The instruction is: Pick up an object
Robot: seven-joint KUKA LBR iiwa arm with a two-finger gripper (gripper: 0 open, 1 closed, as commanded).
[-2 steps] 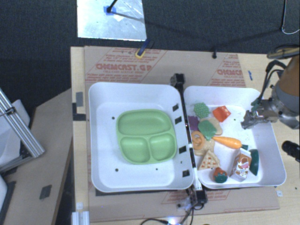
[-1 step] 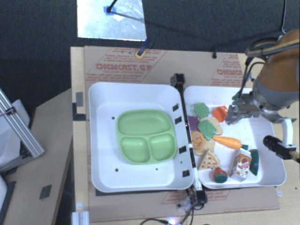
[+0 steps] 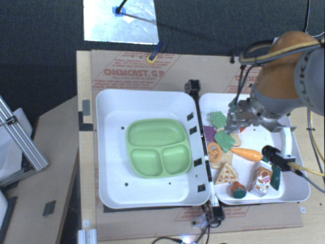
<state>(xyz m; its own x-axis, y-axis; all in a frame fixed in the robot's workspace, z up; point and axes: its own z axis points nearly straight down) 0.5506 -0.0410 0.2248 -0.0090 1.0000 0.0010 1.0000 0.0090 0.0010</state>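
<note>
The gripper [image 3: 234,123] hung over the right bin [image 3: 299,187], above a green waffle toy [image 3: 224,139]; whether it was clenched or released could not be told.

Red print on the brown board [image 3: 133,70] under the two bins read "CHEMCAST G P" in large letters at about twelve o'clock from the left bin [image 3: 109,116], with smaller red lines above and below it too fine to read. More red print at the board's right and bottom edges was illegible.
</note>
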